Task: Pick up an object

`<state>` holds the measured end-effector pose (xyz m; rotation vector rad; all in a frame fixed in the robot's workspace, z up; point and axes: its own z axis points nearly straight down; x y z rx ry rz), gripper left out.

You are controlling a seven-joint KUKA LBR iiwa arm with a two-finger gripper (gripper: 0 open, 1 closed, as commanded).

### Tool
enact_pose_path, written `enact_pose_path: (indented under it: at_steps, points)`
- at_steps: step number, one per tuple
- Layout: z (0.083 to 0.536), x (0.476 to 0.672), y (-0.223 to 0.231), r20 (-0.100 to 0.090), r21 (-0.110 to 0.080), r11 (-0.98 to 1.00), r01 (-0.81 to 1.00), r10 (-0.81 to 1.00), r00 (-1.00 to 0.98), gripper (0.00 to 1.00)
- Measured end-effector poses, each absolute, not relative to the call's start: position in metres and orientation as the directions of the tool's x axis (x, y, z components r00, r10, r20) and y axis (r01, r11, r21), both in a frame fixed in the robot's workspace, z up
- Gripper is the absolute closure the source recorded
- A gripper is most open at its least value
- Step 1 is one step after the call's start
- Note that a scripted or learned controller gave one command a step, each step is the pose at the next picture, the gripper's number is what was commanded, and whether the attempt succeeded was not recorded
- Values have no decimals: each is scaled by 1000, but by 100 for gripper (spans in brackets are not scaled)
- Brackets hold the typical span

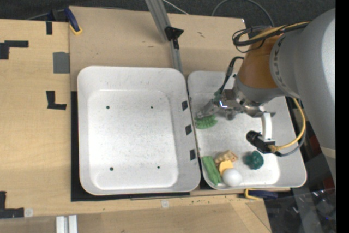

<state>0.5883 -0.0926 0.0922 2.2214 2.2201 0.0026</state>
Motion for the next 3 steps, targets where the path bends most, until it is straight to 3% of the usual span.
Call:
enact_pose_path:
  at_steps: [1, 2, 3]
  points:
    - [106, 590, -92, -2, 7, 2, 1000, 1000, -2, 100]
    - [169, 589, -94, -1, 5, 1, 1000, 1000, -1, 100]
    - [202, 590, -94, 0, 2, 1, 1000, 1000, -1, 100]
